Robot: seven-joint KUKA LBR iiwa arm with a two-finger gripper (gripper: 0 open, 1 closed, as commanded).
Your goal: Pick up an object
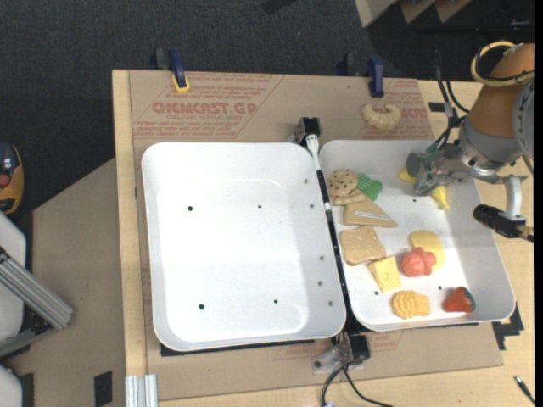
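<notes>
Yellow piece [440,197]: it is lying at the far right of the right bin [488,265], poking out just below my pincer and seemingly touching it; another bit of yellow is showing at my pincer's left side.
My pincer [427,176]: I am hovering it low over the far right corner of that bin; whether my fingers are apart, together or clamped on the yellow piece I cannot tell.
My arm [501,117]: it is reaching in from the right, orange band above the wrist.
Other food toys: a cookie [343,184], a green piece [370,186], a toast slice [363,246], a red-and-yellow fruit [420,257], a corn cob [411,304] and a strawberry [458,300] are sitting in the same bin, apart from my pincer.
Left bin [161,176]: it is lying just beside the right one.
</notes>
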